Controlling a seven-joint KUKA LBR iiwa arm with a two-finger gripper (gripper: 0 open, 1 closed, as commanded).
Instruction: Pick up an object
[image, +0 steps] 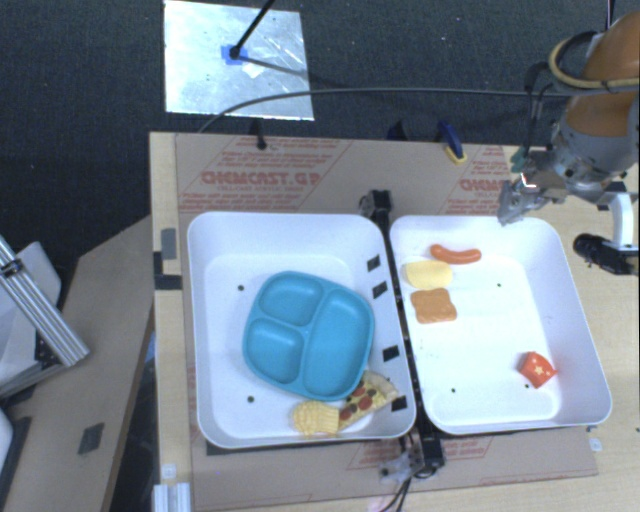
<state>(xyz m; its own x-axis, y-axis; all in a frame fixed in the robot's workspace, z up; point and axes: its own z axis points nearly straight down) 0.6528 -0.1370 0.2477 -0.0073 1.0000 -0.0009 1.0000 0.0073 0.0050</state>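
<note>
The right bin (575, 300) holds a hot dog sausage (455, 255) near its back edge, a pale yellow piece (428, 274) just under it, a tan toast slice (434, 305) below that, and a small red object (537, 369) toward the front right. My gripper (515, 205) hangs over the back rim of the right bin, to the right of the sausage and apart from it. Nothing shows between its fingers.
The left bin (225, 250) bears a blue divided plate (307, 333), with a corn cob (314, 417) and a pizza slice (366, 397) at its front edge. A black clip strip (388, 300) runs between the bins. A foil sheet (236, 60) lies behind the bench.
</note>
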